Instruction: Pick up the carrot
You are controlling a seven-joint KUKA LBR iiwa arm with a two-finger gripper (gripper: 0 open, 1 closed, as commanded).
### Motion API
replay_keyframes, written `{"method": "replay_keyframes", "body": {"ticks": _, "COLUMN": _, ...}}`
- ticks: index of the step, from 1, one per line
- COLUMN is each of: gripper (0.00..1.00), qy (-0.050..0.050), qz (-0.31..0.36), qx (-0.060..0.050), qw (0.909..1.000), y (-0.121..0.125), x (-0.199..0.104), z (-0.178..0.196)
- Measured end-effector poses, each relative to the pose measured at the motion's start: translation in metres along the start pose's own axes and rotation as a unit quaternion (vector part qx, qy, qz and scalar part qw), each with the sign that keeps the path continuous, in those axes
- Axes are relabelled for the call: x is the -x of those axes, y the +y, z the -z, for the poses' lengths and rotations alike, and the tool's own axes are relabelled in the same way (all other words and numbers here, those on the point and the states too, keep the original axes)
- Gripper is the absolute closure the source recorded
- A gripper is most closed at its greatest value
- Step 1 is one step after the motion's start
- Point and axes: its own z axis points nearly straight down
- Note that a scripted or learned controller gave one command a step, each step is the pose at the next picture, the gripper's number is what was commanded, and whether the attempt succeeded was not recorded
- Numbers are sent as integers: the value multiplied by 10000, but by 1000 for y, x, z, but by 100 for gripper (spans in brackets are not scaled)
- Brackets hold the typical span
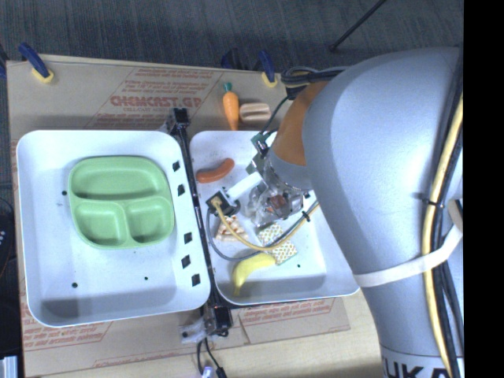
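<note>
A small orange carrot with a green top (230, 107) lies outside both bins, on the brown printed cardboard sheet (142, 93) that covers the bench, just behind the back rim of the right-hand bin. It points roughly front to back, green end away from the bin. Just beside it, to its right, sits a small tan and pink bun-like toy (254, 113).

The shallow white right bin (315, 278) holds several toy foods — a reddish-brown sausage (215, 171) near its back left corner, a yellow banana (250, 269) near its front edge, a pale waffle-patterned piece (283, 251) just right of the banana, and a cluster of pale stick-shaped pieces (230, 227) towards the left wall.

The grey arm with its orange band (295, 136) reaches in from the right and covers much of the right bin. Its two-finger gripper (272, 203) is low over the middle of that bin, well apart from the carrot; whether it is released or clenched cannot be told, as the metal parts and cabling blur together there.

The shallow white left bin (39, 274) holds a light green plastic divided tray (121, 199) with three compartments. A black strip with clips (191, 211) runs between the two bins. Blue and yellow clamps (35, 61) pin the cardboard at its back edge.
</note>
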Motion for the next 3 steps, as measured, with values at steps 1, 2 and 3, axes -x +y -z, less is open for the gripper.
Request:
{"method": "replay_keyframes", "body": {"ticks": 1, "gripper": 100, "qy": 14, "qz": -684, "qx": 10, "qw": 9977, "y": 16, "x": -13, "z": 36}}
{"method": "replay_keyframes", "body": {"ticks": 2, "gripper": 100, "qy": 20, "qz": -431, "qx": 13, "qw": 9991, "y": -29, "x": 33, "z": 141}}
{"method": "replay_keyframes", "body": {"ticks": 3, "gripper": 100, "qy": 22, "qz": -275, "qx": 18, "qw": 9996, "y": -94, "x": -21, "z": 206}}
